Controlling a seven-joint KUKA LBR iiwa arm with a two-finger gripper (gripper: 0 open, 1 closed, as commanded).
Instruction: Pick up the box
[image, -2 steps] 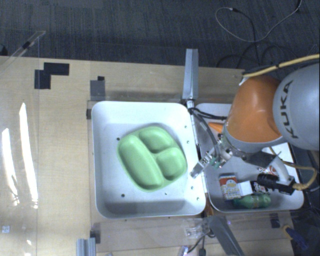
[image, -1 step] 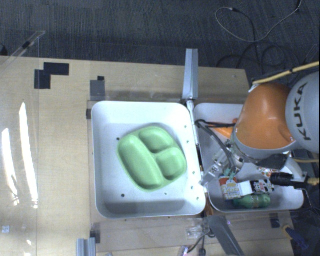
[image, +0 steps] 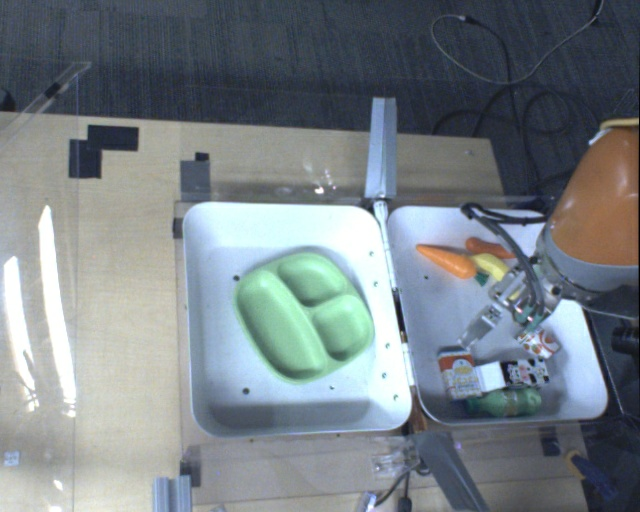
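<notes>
The approach step is judged to be in hand: the arm (image: 600, 215) is reached in from the right over the right bin (image: 430, 300), and the gripper (image: 490, 325) is poised just above and to the right of the box (image: 460, 374), with nothing seen between its fingers; whether these are apart or together cannot be told from this slant. The next move is judged to call for a short shift toward the box, a descent, and a closing across its narrow sides. The bench (image: 100, 300) is a pale wooden surface, with dark carpet (image: 250, 50) and loose cables (image: 510, 60) behind. The left bin (image: 210, 240) bears a green divided tray (image: 303, 315). In the right bin, the box lies near the front wall, touching a green object (image: 505, 402), with a carrot (image: 447, 260) well apart.
</notes>
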